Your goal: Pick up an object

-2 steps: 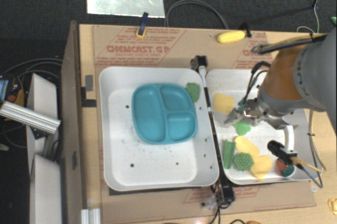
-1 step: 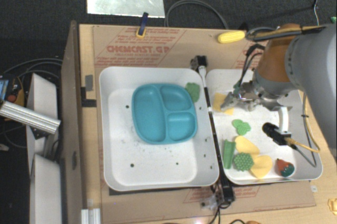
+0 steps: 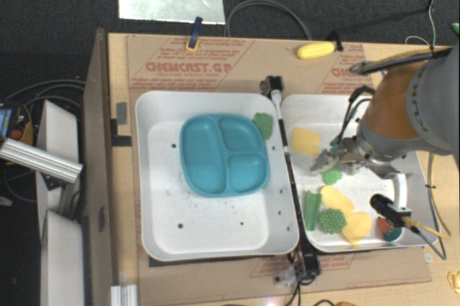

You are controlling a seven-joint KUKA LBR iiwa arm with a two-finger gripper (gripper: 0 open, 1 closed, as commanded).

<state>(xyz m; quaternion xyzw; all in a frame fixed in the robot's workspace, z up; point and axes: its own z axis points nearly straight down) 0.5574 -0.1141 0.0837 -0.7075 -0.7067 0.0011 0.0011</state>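
- The gripper (image 3: 332, 162) hangs low in the right bin (image 3: 327, 105); I cannot tell whether it is open or closed.
- A small green object (image 3: 332, 176) lies right under it, touching or just beside the tips.
- Nearby lie a yellow block (image 3: 305, 141), a yellow piece (image 3: 338, 200) and a green ball (image 3: 331, 220).
- The left bin (image 3: 162, 175) bears a teal divided plate (image 3: 223, 154).

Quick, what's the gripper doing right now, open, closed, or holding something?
Gripper: low in the right white bin, above a small green object; open or closed cannot be told.
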